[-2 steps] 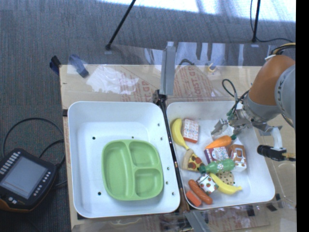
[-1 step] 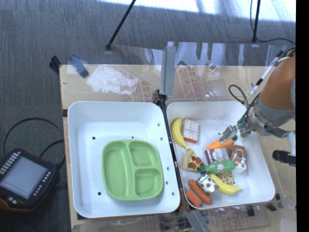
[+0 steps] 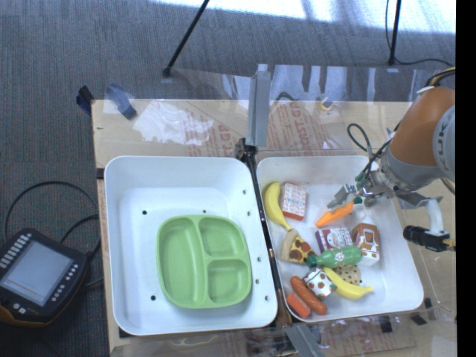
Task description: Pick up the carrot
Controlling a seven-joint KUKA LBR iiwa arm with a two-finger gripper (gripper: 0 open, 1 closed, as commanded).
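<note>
Camera view. Surface [image 3: 186, 129]: pale, bearing two white bins side by side.

Left bin [image 3: 134, 181]: holds one green divided plate [image 3: 203, 261], lying flat.

Right bin [image 3: 398, 274]: holds assorted toy foods. Carrot [image 3: 335, 214], orange, lies tilted in the far middle of this bin, its upper end at the pincer tips. Banana [image 3: 275, 204] along the left wall; small printed box [image 3: 294, 200] just beside it. Pizza slice [image 3: 296, 248] below those. Green bottle [image 3: 336, 257] lies across the middle. Second banana [image 3: 346, 285] near the front; two sausages [image 3: 305, 297] at the front left.

Pincer [image 3: 355, 195]: reaches in from the right, low over the bin's far side, fingers spread apart, touching or just beside the carrot; no object clamped between them.
</note>
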